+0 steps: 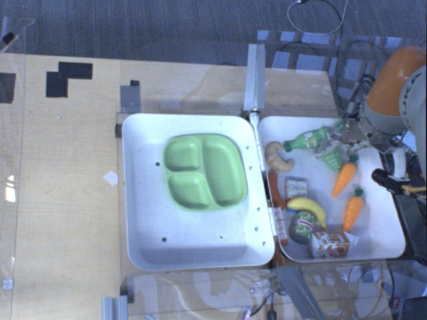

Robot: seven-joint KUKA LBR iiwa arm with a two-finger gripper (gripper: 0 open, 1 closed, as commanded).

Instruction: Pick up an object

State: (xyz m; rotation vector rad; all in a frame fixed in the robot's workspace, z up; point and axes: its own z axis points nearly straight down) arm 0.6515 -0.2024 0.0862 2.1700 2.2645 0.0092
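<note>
Grey arm with orange band reaching in at the far right corner of the shallow white right-hand bin (393, 245), pincer (348, 133) low above the green plastic bottle (308, 139), its grip state impossible to tell

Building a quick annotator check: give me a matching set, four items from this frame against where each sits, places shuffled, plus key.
Items:
1. green divided plate
2. green bottle
3. banana
4. juice carton

Places:
A. right bin, front edge
B. left bin, middle
C. right bin, far side, lying down
D. right bin, middle, left of the lower carrot

Pairs: 1-B, 2-C, 3-D, 4-A
</note>
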